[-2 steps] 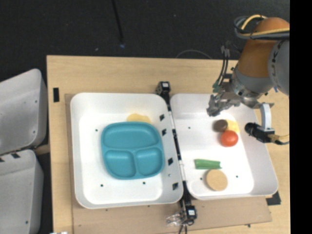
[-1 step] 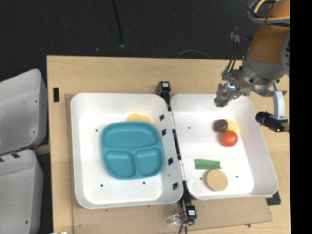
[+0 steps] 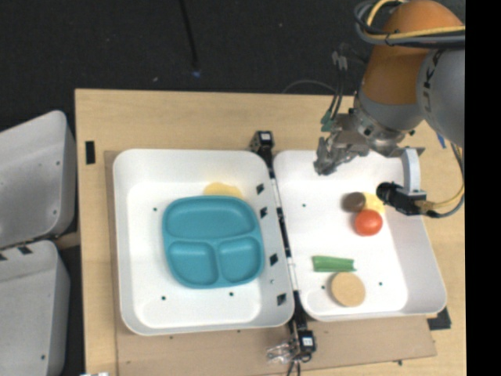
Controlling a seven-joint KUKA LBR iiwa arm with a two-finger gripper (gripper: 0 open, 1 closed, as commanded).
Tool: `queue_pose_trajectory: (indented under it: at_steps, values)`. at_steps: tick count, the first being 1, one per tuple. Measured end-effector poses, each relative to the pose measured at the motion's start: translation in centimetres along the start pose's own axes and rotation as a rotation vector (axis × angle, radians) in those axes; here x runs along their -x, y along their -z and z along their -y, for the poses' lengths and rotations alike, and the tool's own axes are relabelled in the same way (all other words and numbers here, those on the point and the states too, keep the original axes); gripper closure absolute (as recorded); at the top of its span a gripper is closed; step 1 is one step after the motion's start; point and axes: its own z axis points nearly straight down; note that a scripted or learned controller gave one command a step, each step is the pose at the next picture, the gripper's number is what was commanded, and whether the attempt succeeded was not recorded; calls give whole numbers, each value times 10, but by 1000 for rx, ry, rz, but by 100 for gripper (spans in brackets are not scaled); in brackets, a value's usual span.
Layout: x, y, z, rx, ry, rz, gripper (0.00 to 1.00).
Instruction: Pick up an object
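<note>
From above and at a slant, a pale wooden bench [image 3: 94, 124] carries two shallow white bins side by side. The left bin [image 3: 133, 288] holds a blue divided plate [image 3: 211, 240] lying flat near its middle, with a small yellow piece [image 3: 222, 188] peeking out just behind the plate's far edge.

The right bin [image 3: 407, 288] holds several small things. A red tomato [image 3: 368, 222] sits toward the right side, with a dark brown round piece [image 3: 354, 202] touching it just behind and a bit of yellow [image 3: 376, 203] beside that. Nearer the front lie a green strip [image 3: 333, 264] and, just in front of it, a tan round cookie [image 3: 347, 290].

The grey arm with its orange band [image 3: 399, 61] reaches in from the right. Its pincer [image 3: 329, 161] hangs over the far left corner of the right bin, well apart from the tomato and the other pieces. Nothing is seen between its tips, and I cannot tell how wide it stands.
</note>
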Motion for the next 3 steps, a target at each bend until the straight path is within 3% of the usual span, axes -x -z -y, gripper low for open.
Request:
queue_pose_trajectory:
  at_steps: [1,3]
  values:
    - [-59,-12,-4,-1,0,0,100]
    - [-149,-20,-22,2,0,-1,100]
